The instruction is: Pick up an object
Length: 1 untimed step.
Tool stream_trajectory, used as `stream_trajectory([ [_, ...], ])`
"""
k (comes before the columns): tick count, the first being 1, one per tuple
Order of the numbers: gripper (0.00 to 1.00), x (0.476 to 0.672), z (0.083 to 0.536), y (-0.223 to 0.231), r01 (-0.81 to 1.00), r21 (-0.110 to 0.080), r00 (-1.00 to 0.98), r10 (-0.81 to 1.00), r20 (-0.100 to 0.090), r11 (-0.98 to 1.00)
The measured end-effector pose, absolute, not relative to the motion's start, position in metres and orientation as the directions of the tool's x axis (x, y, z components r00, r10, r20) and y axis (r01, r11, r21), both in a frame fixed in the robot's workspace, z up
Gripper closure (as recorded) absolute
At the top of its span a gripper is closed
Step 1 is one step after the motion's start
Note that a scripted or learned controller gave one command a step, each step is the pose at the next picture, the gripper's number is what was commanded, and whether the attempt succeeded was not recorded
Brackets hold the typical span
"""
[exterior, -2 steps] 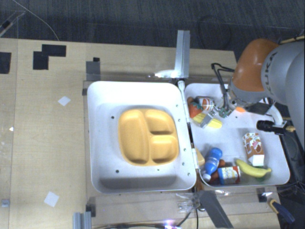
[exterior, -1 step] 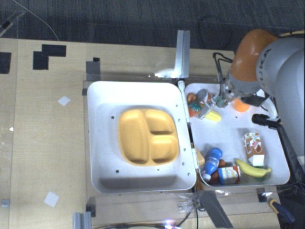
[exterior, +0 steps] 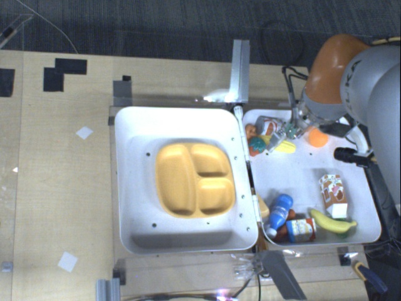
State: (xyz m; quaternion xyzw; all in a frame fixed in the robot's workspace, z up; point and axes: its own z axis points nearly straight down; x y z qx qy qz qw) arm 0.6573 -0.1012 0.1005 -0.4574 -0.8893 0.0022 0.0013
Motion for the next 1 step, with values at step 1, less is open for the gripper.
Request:
stream_trajectory([
  [1,1.0,0.6713,0.1891,-0.034,0.973,0.011,-0.231,0.973,-0.002,0.231],
])
